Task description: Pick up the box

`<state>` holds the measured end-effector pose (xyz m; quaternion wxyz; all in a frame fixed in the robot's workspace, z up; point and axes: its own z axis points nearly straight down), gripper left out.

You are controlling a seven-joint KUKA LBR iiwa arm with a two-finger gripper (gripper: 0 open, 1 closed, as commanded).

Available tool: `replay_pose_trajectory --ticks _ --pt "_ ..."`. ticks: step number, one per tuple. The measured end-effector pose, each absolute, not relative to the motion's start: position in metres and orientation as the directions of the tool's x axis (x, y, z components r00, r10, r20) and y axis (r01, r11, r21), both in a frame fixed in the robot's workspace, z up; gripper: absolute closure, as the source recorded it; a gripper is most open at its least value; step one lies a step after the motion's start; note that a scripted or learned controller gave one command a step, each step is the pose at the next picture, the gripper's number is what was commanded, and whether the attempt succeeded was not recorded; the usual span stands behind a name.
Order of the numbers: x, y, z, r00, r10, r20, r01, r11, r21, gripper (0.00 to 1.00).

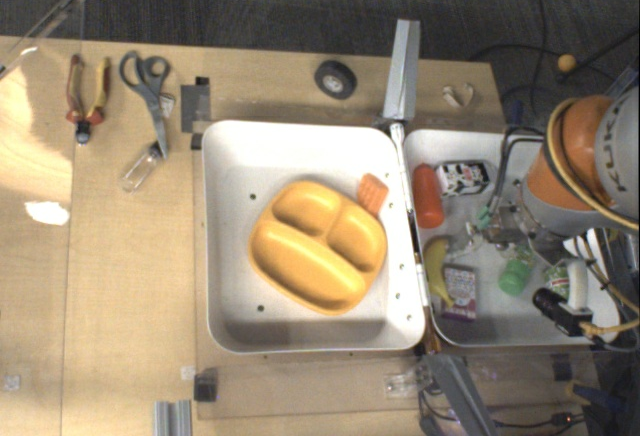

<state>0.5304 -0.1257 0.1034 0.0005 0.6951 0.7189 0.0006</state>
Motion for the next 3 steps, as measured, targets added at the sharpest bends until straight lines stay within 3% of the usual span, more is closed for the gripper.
replay_pose_trajectory --ticks 1,2,3 --pt "0.513 -0.104 0.094 -0.030 0.999 -0.019 0.999 0.031 0.030 0.00" --pt "0.496 -0.103 0.095 -0.105 0.994 -0.027 0.994 0.106 0.036 0.00" --pt "0.497 -0.097 0.103 -0.114 0.993 -0.016 0.993 0.115 0.032 1.00"
